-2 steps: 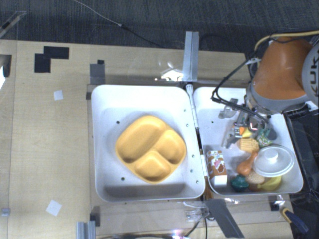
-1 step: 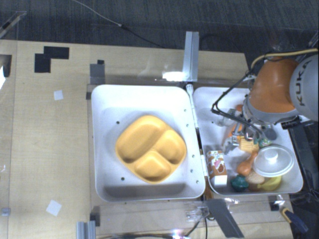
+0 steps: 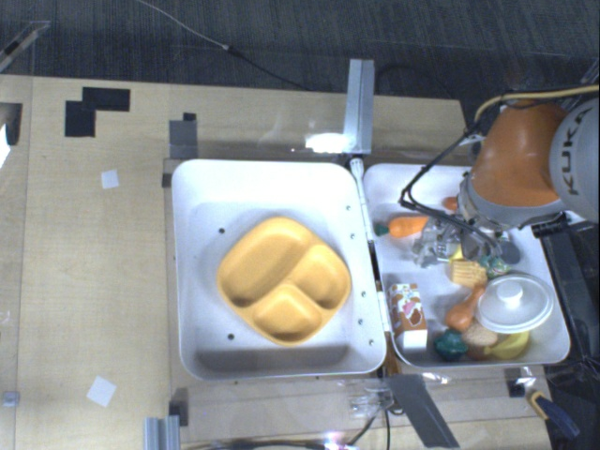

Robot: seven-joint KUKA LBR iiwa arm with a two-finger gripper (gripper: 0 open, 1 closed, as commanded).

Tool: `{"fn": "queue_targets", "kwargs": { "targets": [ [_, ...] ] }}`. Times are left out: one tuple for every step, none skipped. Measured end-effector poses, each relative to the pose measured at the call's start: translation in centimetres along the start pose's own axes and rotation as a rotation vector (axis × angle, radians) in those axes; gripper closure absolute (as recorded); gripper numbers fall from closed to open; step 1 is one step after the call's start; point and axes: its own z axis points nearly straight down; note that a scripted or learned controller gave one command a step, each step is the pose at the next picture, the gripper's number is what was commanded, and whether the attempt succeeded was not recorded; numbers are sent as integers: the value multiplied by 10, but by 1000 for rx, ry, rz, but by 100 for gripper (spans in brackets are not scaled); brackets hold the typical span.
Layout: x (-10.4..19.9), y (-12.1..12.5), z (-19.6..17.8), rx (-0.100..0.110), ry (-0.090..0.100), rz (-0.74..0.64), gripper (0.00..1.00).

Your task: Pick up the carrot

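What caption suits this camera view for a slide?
Arm reaches into the right bin near the carrot; yellow tray sits in the left bin.

Pale wooden bench (image 3: 84, 279), dark carpet (image 3: 281, 17)

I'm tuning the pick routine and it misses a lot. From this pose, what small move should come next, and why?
Probably a short shift toward the left bin. The tool sits in the right bin, just right of and slightly below the carrot, which lies apart from the other toys near the top left of that bin and is not between its fingers.
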Motion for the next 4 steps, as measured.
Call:
{"fn": "queue_targets", "kwargs": {
  "targets": [
    [0,0,1,0,1,0,0],
    [-61,6,15,8,40,162,0],
    [-54,102,-88,-3,4,280,0],
    [-32,19,-44,6,17,261,0]
  ]
}}
